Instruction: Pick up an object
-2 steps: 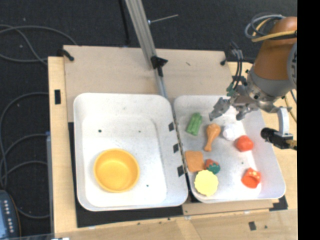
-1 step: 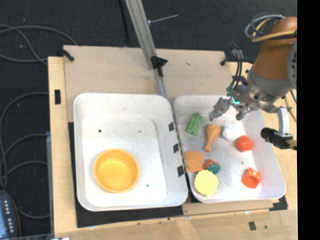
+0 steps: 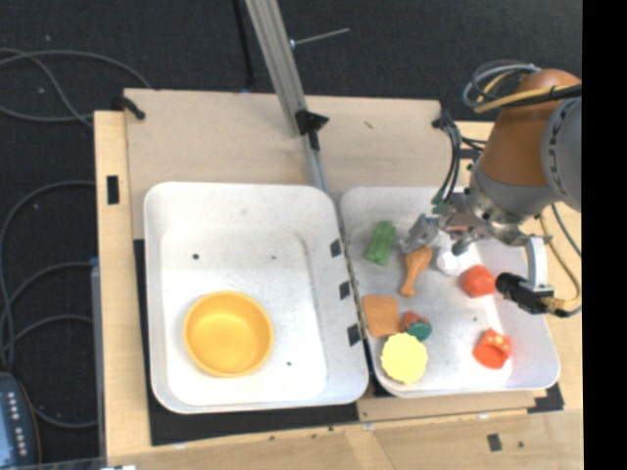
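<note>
On the table (image 3: pixel 225 135) sit two shallow white bins side by side. The left bin (image 3: pixel 245 223) carries a yellow bowl (image 3: pixel 228 333) toward its 7 o'clock corner. The right bin (image 3: pixel 534 355) holds the small things: a green piece (image 3: pixel 381 242) at about 10 o'clock, an orange carrot-like piece (image 3: pixel 413 268) just right of it, a tan square block (image 3: pixel 380 314) at 8 o'clock, a pale yellow disc (image 3: pixel 404 358) at 7 o'clock with a small red-and-green piece (image 3: pixel 415 325) touching its upper edge, an orange ball (image 3: pixel 478 281) near the middle, and a red-orange piece (image 3: pixel 492 349) at 5 o'clock. The pincer (image 3: pixel 438 231) hangs low over the bin's upper middle, right above the top end of the carrot-like piece; whether its fingers are wide or narrow cannot be told, and nothing is seen held between them. No readable writing or brand shows on any item.
</note>
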Robot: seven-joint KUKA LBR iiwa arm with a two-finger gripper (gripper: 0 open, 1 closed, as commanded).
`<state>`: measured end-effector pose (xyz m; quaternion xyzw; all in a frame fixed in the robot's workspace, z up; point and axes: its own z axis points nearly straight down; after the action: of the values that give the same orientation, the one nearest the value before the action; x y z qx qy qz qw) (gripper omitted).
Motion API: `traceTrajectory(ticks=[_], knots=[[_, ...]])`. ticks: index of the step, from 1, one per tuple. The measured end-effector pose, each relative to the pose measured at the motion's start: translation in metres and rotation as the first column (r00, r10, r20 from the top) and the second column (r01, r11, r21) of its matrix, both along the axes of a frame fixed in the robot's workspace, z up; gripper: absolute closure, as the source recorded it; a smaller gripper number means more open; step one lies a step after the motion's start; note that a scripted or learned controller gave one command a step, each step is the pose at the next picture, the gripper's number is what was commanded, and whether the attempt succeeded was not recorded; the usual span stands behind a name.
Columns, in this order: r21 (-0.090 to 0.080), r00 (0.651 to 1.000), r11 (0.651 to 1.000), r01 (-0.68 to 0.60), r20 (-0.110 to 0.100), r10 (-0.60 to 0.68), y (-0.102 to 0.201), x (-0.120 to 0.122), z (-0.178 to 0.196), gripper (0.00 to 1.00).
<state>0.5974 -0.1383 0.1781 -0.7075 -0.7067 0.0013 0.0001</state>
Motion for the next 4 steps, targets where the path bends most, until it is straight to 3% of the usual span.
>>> traceTrajectory(ticks=[2, 3, 4], knots=[[-0.001, 1.000, 1.000, 0.002, -0.001, -0.002, -0.008, 0.007, -0.079, 0.00], [0.000, 1.000, 1.000, 0.007, 0.005, -0.007, -0.009, 0.008, -0.066, 1.00], [0.000, 1.000, 1.000, 0.005, 0.009, -0.005, -0.009, 0.001, -0.006, 1.00]])
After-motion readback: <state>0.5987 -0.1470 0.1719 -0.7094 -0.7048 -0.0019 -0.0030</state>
